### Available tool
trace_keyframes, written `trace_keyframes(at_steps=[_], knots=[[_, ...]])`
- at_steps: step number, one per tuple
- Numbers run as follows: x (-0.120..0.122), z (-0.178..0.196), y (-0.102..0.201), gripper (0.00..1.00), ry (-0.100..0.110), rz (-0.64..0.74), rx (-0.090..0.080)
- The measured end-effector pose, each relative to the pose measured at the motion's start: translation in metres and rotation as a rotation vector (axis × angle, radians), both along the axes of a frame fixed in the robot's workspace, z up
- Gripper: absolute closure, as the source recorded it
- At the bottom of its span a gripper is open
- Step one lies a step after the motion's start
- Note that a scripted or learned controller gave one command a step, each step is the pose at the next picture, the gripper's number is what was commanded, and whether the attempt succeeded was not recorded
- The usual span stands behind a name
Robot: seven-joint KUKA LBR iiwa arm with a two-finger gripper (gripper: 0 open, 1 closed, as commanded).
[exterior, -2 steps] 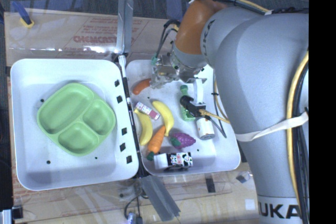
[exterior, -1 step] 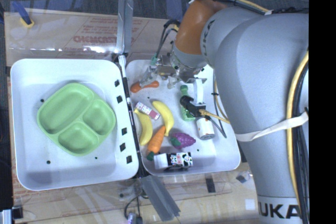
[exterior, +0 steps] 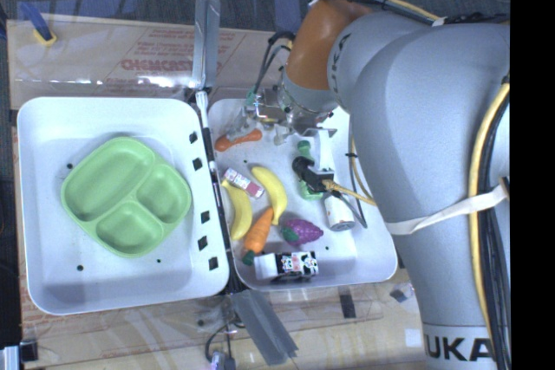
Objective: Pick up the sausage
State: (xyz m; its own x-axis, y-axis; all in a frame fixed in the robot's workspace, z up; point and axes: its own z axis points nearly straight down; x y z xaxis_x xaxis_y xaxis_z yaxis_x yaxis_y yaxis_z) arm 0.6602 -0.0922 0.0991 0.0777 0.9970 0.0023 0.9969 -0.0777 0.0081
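The sausage (exterior: 239,137) is a short orange-red link lying on the floor of the right bin (exterior: 375,260), near its far left corner. My gripper (exterior: 276,122) hangs low over the far end of that bin, just to the right of the sausage and close to its right tip. The wrist and cabling hide how the gripper stands, and I see nothing held in it. The big grey arm covers the bin's right side.
In the right bin lie two bananas (exterior: 271,191), a carrot (exterior: 257,230), a purple grape bunch (exterior: 300,230), a small wrapped bar (exterior: 243,182), a cow-print carton (exterior: 295,265) and a white bottle (exterior: 339,213). The left bin (exterior: 35,186) holds a green divided plate (exterior: 127,195).
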Motion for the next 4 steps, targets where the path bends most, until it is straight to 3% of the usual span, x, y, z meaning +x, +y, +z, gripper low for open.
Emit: trace_keyframes(at_steps=[1,2,3,4], knots=[[0.000,0.010,0.000,1.00,0.002,0.004,0.000],[0.000,0.010,0.000,0.00,0.002,0.004,0.000],[0.000,0.000,-0.001,0.00,0.001,0.001,0.001],[-0.022,0.086,-0.026,0.00,0.010,-0.222,-0.001]])
